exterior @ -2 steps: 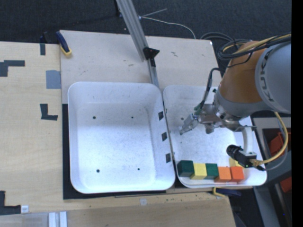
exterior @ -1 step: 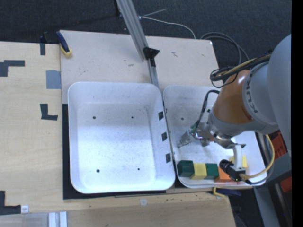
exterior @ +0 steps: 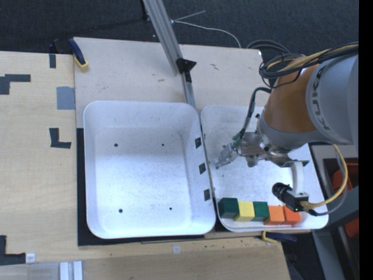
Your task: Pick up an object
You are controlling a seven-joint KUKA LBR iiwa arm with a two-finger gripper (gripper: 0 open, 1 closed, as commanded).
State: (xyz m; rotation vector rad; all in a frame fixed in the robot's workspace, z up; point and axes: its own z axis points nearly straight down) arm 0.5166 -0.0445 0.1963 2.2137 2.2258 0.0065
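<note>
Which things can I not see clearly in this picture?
- The pincer: in the camera view it is small and blurred, so its grip state is not readable.
- The right bin: the arm covers much of its floor.
- The block row: its right end sits behind a black part on the arm.
- The left bin: its dark specks are too small to identify.

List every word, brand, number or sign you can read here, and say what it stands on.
"KUKA": dark letters running up the grey arm casing beside the orange band; cut off by glare, so read partly.
No other text: the two white bins and the coloured blocks bear no markings.
</note>
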